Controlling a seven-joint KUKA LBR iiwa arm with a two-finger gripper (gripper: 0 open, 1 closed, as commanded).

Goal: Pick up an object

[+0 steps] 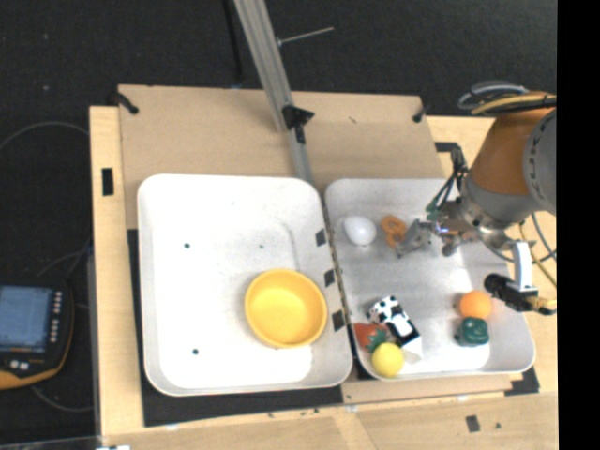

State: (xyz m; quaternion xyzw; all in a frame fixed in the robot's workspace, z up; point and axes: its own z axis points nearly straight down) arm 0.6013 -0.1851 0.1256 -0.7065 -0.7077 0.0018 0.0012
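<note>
Grey claw over right bin, fingers apart (nothing between), beside orange piece

Yellow bowl in left bin; fingers beside white egg.

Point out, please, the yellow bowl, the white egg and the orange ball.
Yellow bowl [285, 307]: camera view, inner bottom.
White egg [358, 230]: camera view, its middle.
Orange ball [475, 305]: camera view, its top.

Arm: grey with an orange band, reaching in from the right.
Wrist: angled down and leftward.
Gripper: low, two fingers spread apart, nothing between them.
</note>
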